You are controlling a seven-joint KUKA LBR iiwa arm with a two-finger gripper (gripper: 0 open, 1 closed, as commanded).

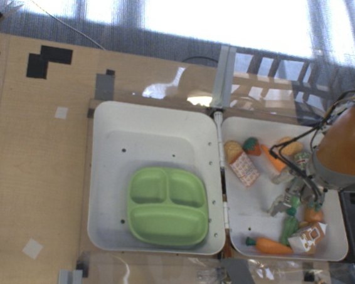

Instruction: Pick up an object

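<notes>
Toy foods crowd the right bin [244, 224]: a carrot [269, 245], a small carton [245, 169], a green bottle [290, 226].

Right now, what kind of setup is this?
Likely a lab bin-picking bench: two white bins side by side, toy food like a carrot in one, a green divided plate in the other, the arm's hand over the toys.

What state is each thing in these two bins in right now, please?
Plate: flat, upright, in left bin.
Carton: lying in right bin.
Carrot: lying near front wall.
Box: tilted in front corner.
Gripper: low among the toys, grip unclear.
</notes>
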